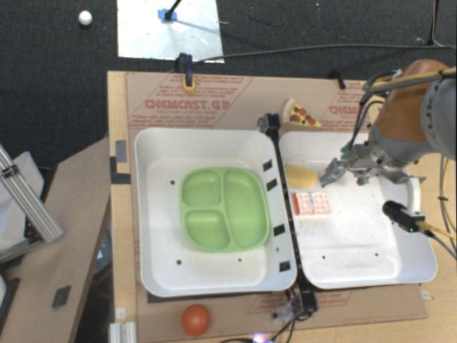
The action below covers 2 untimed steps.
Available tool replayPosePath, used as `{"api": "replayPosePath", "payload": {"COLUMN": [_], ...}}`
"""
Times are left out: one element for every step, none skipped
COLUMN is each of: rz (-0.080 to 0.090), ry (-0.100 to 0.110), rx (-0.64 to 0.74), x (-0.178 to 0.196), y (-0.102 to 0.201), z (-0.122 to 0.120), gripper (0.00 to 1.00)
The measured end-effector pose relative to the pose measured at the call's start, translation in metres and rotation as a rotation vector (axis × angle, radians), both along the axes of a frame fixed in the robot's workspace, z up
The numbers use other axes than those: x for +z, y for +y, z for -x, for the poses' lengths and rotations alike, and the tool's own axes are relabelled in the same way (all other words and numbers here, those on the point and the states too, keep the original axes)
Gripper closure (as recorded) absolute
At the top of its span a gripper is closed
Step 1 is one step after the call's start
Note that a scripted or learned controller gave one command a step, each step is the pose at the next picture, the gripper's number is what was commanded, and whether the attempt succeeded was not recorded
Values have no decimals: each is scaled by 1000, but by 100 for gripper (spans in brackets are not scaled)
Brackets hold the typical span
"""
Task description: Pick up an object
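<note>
Right bin (pixel 400 263): yellow block (pixel 300 176) against the left wall, red-patterned card (pixel 312 204) just beside it. Gripper (pixel 334 171), fingers apart and empty, near the block. Recommended: centre over the block, descend squarely, close clear of the wall.

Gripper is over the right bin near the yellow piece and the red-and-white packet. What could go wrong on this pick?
1. The yellow item lies against the right bin's left wall, so a finger may hit the wall instead of getting around it.
2. The red-and-white packet lies flat right beside it; the gripper could push either one away or catch both.
3. The packet looks thin, so the fingers may slide over it.
</note>
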<state>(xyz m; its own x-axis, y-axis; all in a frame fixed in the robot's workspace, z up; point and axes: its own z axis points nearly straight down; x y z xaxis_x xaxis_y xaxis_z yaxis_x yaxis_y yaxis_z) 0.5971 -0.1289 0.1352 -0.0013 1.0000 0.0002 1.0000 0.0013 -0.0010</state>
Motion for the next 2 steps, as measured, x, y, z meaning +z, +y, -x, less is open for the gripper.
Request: {"api": "replayPosePath", "payload": {"rz": [1, 2], "ry": [-5, -8], "rx": [0, 3], "x": [13, 64], "y": [0, -5], "z": [-1, -11], "gripper": [100, 100]}}
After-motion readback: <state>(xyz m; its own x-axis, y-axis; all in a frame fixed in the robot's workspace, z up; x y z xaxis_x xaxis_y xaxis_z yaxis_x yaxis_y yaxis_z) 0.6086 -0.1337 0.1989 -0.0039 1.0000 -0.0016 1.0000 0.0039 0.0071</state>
